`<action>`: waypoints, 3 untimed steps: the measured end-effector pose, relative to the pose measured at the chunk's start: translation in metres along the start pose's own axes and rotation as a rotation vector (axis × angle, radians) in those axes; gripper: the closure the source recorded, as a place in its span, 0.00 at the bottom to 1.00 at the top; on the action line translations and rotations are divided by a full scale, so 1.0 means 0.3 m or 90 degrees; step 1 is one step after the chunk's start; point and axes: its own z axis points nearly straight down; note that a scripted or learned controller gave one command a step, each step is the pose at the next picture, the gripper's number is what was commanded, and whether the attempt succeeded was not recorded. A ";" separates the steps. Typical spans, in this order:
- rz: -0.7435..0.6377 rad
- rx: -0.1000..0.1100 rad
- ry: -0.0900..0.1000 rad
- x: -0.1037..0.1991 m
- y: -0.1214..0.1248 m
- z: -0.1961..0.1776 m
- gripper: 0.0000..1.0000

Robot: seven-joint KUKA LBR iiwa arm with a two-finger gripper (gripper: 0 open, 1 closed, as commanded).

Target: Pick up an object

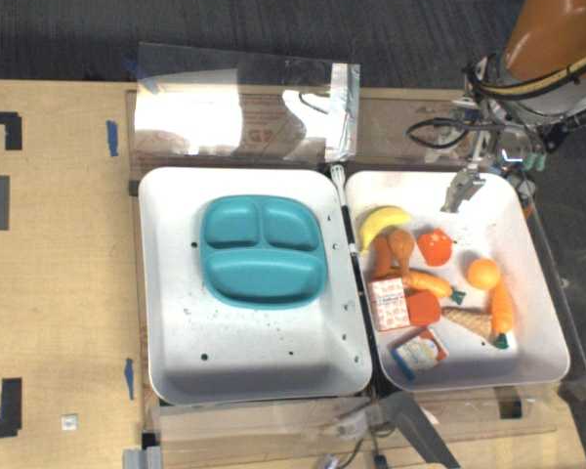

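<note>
Over the right bin's point(537, 262) far right corner, the gripper point(461, 191) hangs from the arm point(552, 18), grasping nothing; its state I cannot tell. Toy foods lie below: banana point(381, 223), tomato point(435, 247), carrot point(501, 311). 1 teal tray point(264, 250) sits inside the left bin point(166, 262).

The grey metal gripper point(461, 191) hangs over the far edge of the right white bin point(539, 345), near a yellow toy banana point(380, 223). A teal plastic divided plate point(263, 249) lies in the left white bin point(176, 350).
</note>
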 end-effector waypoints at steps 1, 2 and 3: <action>0.015 0.001 -0.004 0.098 -0.095 0.468 0.00; 0.093 0.000 -0.002 0.211 0.067 0.502 0.00; 0.203 0.001 -0.003 0.400 0.060 0.498 0.00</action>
